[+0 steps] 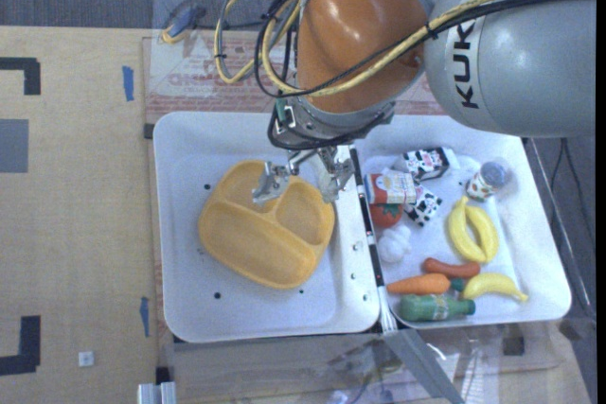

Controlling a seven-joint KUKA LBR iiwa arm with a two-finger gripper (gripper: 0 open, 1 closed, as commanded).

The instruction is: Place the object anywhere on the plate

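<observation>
The plate [266, 234], yellow and divided, lies directly under the gripper [301, 179], whose fingers hang spread apart, holding nothing; toy food [471, 232] lies off to its side in the neighbouring bin [544, 232].

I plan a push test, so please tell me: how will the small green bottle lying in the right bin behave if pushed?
The small green bottle lies on its side and looks round, so it probably rolls when pushed sideways. It looks like a plastic toy, so likely light and stiff. The orange carrot lies close beside it and may block or move with it.
</observation>
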